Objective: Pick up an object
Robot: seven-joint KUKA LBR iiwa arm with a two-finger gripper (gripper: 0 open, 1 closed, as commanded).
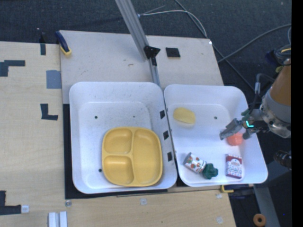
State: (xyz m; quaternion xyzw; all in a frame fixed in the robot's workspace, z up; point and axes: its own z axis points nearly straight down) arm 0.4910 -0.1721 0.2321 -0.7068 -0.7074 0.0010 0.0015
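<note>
the bench [118,56] is a pale board set on dark carpet, with loose cables running across the floor behind it and a slanted metal post [135,25] crossing its upper middle. you will find two shallow white bins side by side on it. the left bin [85,98] holds a yellow divided plate [132,156] lying flat in its lower half.

the right bin [208,96] holds the loose objects. note a yellow oval object [184,116] near the upper left of its floor, a small printed packet [193,163] at the lower middle with a dark green object [210,171] touching its right end, and a red and white carton [234,166] near the lower right corner.

the arm [279,98] enters from the right, over the bin's right wall. the gripper [236,129] sits low at the right side of this bin, directly over a small red-orange object [235,139], which shows just below its fingers. you cannot tell from this view whether the fingers are parted or closed, nor whether they touch the red-orange object.
</note>
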